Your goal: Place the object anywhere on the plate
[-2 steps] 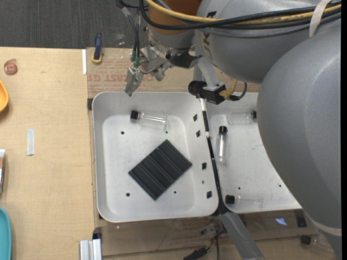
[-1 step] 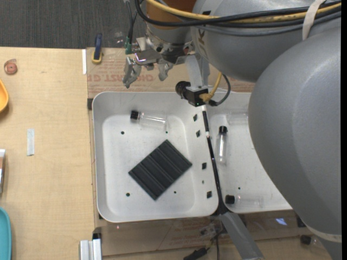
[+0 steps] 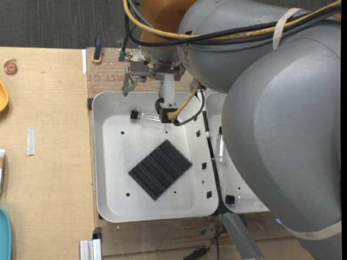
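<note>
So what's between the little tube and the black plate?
Nothing. Just bare bin floor between the tube and the plate, in the camera view.

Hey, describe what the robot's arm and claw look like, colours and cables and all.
The arm is bulky, rounded and smooth grey, with an orange band above the wrist. Yellow and black cables loop around it, and a pale strap crosses them. The claw is small bare grey metal.

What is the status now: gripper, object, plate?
Gripper over far edge of left bin. Small clear tube on bin floor, not placed yet. Black plate mid-bin, nothing on top.
</note>
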You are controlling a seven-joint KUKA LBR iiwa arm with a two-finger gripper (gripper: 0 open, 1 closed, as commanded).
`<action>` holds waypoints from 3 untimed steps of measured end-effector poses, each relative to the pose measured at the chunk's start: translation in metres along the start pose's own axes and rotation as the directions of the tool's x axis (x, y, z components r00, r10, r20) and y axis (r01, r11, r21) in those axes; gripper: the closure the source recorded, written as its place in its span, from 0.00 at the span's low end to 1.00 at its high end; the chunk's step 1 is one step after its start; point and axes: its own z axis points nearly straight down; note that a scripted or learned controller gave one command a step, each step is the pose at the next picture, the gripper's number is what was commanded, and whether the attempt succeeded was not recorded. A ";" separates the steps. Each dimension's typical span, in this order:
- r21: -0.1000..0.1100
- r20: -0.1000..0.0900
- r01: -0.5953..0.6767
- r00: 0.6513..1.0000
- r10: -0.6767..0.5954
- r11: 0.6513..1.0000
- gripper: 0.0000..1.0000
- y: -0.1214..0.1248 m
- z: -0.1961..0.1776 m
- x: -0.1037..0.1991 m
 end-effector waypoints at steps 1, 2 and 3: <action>-0.002 -0.001 -0.252 0.968 0.252 0.968 0.00 0.000 -0.052 0.009; 0.000 0.003 -0.249 0.968 0.249 0.968 1.00 -0.001 -0.059 0.009; -0.001 -0.001 0.017 1.000 -0.017 1.000 1.00 -0.027 -0.097 -0.018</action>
